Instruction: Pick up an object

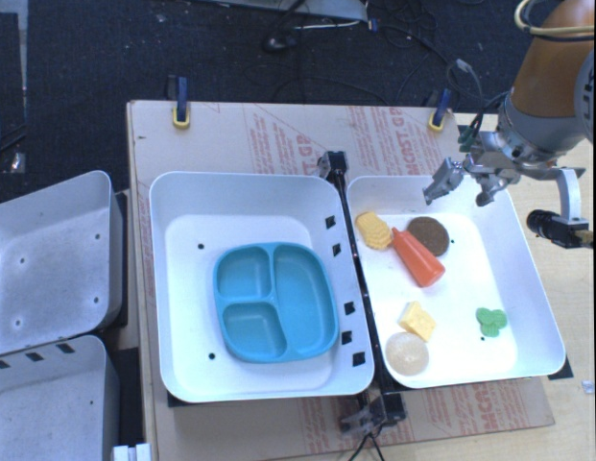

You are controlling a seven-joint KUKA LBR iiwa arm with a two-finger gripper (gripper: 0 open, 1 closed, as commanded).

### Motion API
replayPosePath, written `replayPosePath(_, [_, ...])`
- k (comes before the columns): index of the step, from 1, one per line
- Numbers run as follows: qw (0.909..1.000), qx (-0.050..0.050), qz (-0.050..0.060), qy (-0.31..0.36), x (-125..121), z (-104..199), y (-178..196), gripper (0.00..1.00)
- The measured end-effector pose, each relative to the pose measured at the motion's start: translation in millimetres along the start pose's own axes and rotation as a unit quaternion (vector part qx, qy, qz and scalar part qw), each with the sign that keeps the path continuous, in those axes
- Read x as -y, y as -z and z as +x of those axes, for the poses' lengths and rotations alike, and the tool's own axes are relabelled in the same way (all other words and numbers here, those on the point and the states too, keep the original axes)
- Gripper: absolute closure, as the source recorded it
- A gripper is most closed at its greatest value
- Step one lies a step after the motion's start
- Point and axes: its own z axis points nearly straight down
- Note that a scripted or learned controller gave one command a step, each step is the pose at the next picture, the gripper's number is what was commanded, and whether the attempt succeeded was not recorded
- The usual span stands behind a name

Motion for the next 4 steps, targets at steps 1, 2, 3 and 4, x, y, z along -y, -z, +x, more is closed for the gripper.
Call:
replayPosePath(1, [1.0000,0.001,-0.006,0.001,-2,0,8,0.00])
replayPosePath(2, [1.0000,0.001,-0.004,0.000,6,-6,-45,0.00])
replayPosePath(3, [1.0000,0.000,-0.003,0.000,14,-6,-107,0.00])
replayPosePath(4, [1.0000,0.002,-0.008,0.000,12,-6,-148,0.00])
